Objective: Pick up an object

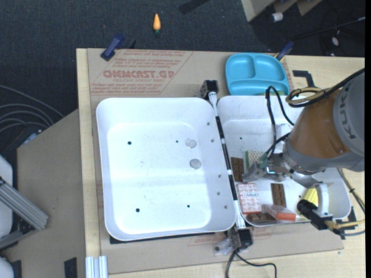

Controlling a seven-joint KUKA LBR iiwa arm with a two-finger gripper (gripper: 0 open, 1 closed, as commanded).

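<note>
The right bin [243, 112] holds several small objects in its front half. A pink and white box [249, 197] lies near the divider, with a brown bar [278, 193] to its right. An orange piece [285, 215] and a dark brown item [261, 216] lie at the front wall, and a yellow object [312, 196] sits further right. A green patterned packet [253, 157] lies behind the box. My gripper [258, 168] hangs low in this bin, just over the packet's front edge and behind the pink box. The grey arm [319, 138] covers the bin's right part.
The left bin [116, 155] shows two small grey round spots [193, 154] on its floor. A blue divided tray [257, 73] stands behind the right bin. Black clamps [209, 88] sit between the bins. Cables [278, 106] loop over the arm.
</note>
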